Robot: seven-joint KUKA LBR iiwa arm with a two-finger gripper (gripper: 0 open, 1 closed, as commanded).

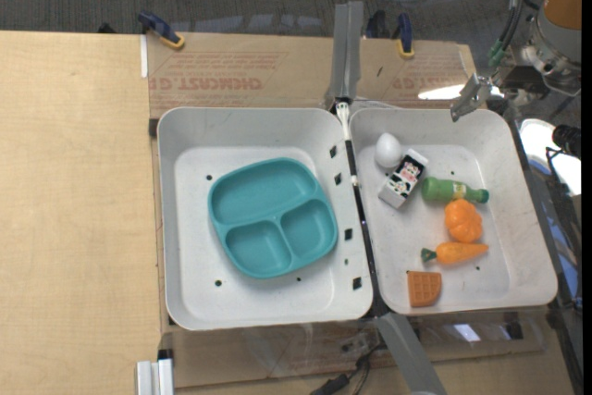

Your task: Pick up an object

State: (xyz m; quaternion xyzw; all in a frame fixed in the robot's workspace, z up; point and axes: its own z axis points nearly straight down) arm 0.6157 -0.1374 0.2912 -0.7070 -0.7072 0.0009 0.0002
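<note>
Toy food sits in the right bin (518, 227), and of it I judge the carrot (455, 253) light, stiff and slick, best pinched across its middle, while my gripper (472, 97) hangs over the bin's far rim, jaws parted, holding nothing.

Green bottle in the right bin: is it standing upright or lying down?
Lying down. The green bottle rests on its side on the right bin floor, cap pointing right, just above the orange.
</note>
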